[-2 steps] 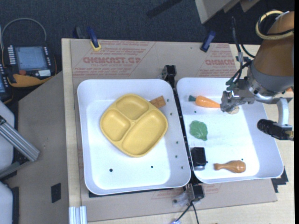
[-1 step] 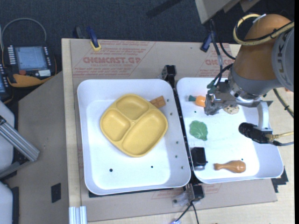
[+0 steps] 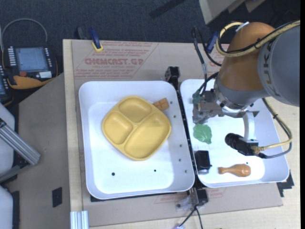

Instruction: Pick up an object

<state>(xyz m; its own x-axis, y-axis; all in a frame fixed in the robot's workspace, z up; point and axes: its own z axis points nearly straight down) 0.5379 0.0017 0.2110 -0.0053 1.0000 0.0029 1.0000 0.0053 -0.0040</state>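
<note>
My gripper [image 3: 202, 115] hangs over the left part of the right bin [image 3: 269, 171], directly above a green leafy-looking piece [image 3: 203, 133] and close to it. Whether it touches the piece is not clear. Nearer the bin's front lie a small black block [image 3: 202, 159] and a brown drumstick-shaped toy [image 3: 234, 170]. The left bin [image 3: 90, 128] holds a yellow divided plate [image 3: 137, 127], with a small orange-brown block [image 3: 161, 104] at the plate's far right edge.
The arm's grey and orange body [image 3: 248, 66] covers the back of the right bin. A black clamp [image 3: 172, 73] sits at the far end of the rim between the bins. A pendant with a screen [image 3: 28, 63] lies off the bench at far left.
</note>
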